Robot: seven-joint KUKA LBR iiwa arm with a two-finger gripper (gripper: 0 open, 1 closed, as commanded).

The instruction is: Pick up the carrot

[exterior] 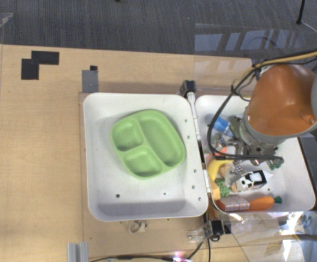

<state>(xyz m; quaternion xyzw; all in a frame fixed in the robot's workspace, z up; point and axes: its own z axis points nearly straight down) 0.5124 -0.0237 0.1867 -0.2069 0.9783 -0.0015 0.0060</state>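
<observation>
1. Progress so far: basically nothing's picked yet. The carrot (261,203) is lying flat near the front edge of the right bin (305,185), orange body with its green tip pointing to the right side. Nothing is touching it from above.

2. The arm (281,100) is hanging over the middle of that same bin, and the gripper (244,168) is down among the clutter, a bit behind and left of the carrot. Honestly can't tell how the gripper is set from here, the big orange wrist blocks too much. I don't see the carrot in its grip, that much is clear.

3. What's left, as I read it: shift toward the front of the bin, get down on the carrot, grab, lift. So the whole job really.

4. Stuff in the way: a reddish box (235,203) sits right against the carrot's left end, so a sloppy grab could catch that instead. Just behind the carrot there's a black-and-white toy (250,181), and a banana (217,173) further left. A blue item (221,125) sits toward the back. Tight pile.

5. The left bin (101,201) just has a green divided plate (147,143) in it, well apart from the action.
</observation>
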